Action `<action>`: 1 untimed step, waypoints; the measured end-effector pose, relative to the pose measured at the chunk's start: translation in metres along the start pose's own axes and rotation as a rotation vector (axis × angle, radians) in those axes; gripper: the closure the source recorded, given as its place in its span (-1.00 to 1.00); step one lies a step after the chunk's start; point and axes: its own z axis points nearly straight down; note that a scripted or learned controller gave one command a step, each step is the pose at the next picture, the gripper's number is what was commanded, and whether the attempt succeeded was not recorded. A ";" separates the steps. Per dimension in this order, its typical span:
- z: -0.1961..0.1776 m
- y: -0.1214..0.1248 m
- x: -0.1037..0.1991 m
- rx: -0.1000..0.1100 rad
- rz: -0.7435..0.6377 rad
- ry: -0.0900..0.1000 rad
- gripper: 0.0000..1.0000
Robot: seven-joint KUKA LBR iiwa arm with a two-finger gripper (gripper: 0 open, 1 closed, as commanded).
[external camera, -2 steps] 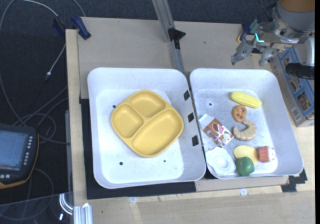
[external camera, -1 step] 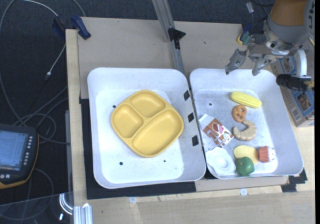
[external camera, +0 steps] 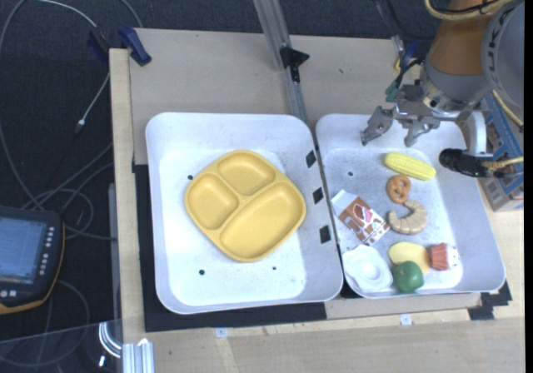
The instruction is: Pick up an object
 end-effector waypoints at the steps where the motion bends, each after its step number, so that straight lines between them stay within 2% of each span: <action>1: 0.043 -0.002 0.000 0.000 0.000 0.000 -1.00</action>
